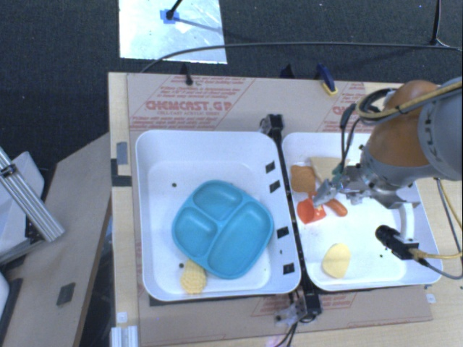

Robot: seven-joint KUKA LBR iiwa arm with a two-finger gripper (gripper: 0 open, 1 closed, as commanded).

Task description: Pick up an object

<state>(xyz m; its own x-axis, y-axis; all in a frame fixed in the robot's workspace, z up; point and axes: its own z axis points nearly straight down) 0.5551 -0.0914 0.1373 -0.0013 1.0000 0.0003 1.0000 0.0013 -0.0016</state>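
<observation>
The arm [412, 132] is seen reaching in from three o'clock, and the gripper [323, 191] is brought low over the right bin [419, 226], at its ten o'clock corner. The approach step is judged to be in hand: a grasp is being lined up, nothing has been lifted. The fingertips are set right at the red piece [311, 211] and the small orange-red piece [337, 208], but whether the jaws are parted or closed cannot be told, as the view is blurred there.

Next, a clean closure on one item is called for, then a straight lift; with several pieces crowded together, a nudge instead of a grip may well be risked.

Now the containers, largest first. The left bin [155, 194] is occupied by the blue tray [223, 227], a divided dish lying at the bin's centre, tilted toward five o'clock. A yellow waffle [192, 277] is tucked at the tray's seven o'clock, touching its edge.

In the right bin, the brown piece [303, 176] and a tan slice [325, 166] are found at eleven o'clock, just beside the gripper. The red piece is placed just below them, with the orange-red piece at its three o'clock. The yellow lump [336, 259] is left well apart at six o'clock.
</observation>
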